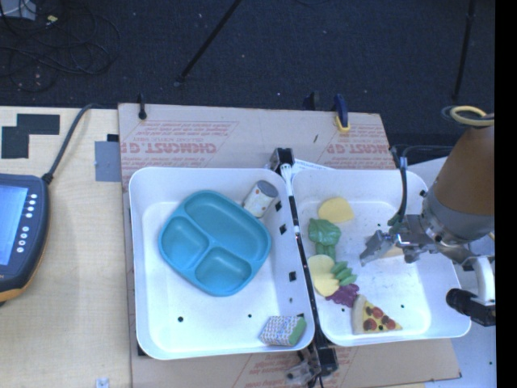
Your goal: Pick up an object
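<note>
My gripper (376, 246) hangs low over the middle of the right bin (420, 330), reaching in from the right under the grey and orange arm (468, 184). To its left lie a green toy (325, 233) and a pale yellow piece (335, 210). Below those are a yellow toy (323, 275), a small green piece (345, 272) and a purple piece (346, 295). A pizza slice (373, 318) lies at the bin's front. A pale yellowish bit (393, 253) shows just beside the gripper; whether it is held I cannot make out.
The left bin (153, 330) holds a blue divided plate (214, 242), a small grey cup (260, 198) on its side at the back right, and a green-edged sponge (283, 330) at the front right. A tablet (16, 229) sits on the bench at far left.
</note>
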### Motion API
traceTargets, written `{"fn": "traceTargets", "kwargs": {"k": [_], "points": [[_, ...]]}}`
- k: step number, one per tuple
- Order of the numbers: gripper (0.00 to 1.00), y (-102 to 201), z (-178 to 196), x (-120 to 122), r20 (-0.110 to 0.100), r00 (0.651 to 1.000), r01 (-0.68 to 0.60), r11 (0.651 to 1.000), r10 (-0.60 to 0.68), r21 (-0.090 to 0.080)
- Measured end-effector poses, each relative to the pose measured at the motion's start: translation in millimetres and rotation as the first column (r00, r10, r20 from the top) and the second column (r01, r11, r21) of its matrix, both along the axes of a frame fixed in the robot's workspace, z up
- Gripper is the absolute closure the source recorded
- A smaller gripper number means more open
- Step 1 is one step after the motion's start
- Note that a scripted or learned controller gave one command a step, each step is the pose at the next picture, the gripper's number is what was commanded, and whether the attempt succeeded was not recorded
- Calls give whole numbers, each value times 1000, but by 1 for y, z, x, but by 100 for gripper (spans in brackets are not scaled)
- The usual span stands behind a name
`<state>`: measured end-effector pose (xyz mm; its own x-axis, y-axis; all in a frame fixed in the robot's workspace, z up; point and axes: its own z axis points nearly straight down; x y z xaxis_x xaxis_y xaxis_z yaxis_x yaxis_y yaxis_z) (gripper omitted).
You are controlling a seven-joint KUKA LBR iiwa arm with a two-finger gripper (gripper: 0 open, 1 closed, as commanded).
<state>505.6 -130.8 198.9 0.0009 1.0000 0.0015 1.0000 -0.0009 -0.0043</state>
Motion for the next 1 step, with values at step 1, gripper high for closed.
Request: {"fn": "traceTargets", "kwargs": {"k": [1], "points": [[0, 37, -109, -34, -10, 1000, -2, 1000, 3, 4]]}}
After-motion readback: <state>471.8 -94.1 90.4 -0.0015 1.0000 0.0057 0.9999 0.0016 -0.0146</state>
